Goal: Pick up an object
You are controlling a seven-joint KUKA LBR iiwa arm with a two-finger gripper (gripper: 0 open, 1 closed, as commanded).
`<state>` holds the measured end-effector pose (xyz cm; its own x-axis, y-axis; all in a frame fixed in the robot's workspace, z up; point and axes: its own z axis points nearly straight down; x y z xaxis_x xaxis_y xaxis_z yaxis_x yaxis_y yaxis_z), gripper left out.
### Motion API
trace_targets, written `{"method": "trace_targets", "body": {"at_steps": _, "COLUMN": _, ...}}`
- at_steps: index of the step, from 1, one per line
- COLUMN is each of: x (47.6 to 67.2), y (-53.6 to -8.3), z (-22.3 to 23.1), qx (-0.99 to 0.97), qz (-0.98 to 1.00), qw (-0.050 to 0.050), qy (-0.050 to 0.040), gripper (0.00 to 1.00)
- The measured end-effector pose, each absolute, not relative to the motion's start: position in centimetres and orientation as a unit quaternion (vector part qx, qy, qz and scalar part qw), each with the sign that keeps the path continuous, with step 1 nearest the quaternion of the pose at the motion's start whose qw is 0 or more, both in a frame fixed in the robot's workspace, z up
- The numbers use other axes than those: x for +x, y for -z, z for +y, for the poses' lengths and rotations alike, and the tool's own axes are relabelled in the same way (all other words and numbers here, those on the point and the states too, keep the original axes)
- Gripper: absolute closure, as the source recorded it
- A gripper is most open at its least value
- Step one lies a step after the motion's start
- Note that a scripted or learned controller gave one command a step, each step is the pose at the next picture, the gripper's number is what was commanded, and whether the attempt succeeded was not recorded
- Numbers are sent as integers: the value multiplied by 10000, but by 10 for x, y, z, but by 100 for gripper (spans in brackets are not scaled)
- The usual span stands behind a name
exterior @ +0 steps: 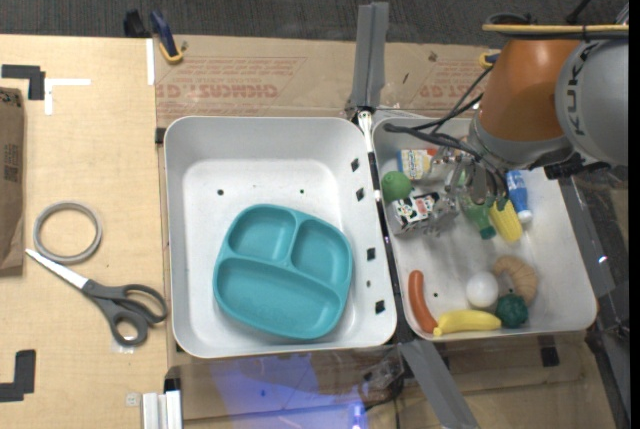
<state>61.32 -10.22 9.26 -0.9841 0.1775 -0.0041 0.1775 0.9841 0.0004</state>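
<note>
Two shallow white bins sit side by side on the table: the left bin holds a teal divided plate, and the right bin holds the loose objects from which one is to be picked. The arm reaches in from the upper right of the frame, and the end effector is lowered into the upper middle of the right bin. Whether the end effector is open, closed or gripping anything cannot be told from this view, because its tip is lost among cables and clutter. The candidate objects lie close around it: a green ball and a black-and-white carton to its left, a yellow corn cob and a blue-and-white bottle to its right. Well apart, toward the lower edge of the bin, lie a red sausage, a banana, a white ball, a brown pastry and a dark green item. The step in hand appears to be the descent or grasp attempt over the upper cluster. No object is confirmed as held. The next move calls for closing on a single object and lifting straight up, without dragging the neighbours. The crowding raises the risk of a miss or a double contact.
</note>
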Motion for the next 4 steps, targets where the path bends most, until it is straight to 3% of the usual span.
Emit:
{"method": "trace_targets", "body": {"at_steps": 1, "x": 544, "y": -93, "z": -162, "qx": 807, "qz": 9967, "qw": 17, "qy": 3, "gripper": 0}}
{"method": "trace_targets", "body": {"at_steps": 2, "x": 640, "y": -95, "z": -128, "qx": 752, "qz": 9972, "qw": 36, "qy": 27, "gripper": 0}}
{"method": "trace_targets", "body": {"at_steps": 3, "x": 568, "y": -93, "z": -148, "qx": 1070, "qz": 9943, "qw": 16, "qy": 1, "gripper": 0}}
{"method": "trace_targets", "body": {"at_steps": 4, "x": 569, "y": -103, "z": -148, "qx": 1063, "qz": 9943, "qw": 37, "qy": 7, "gripper": 100}}
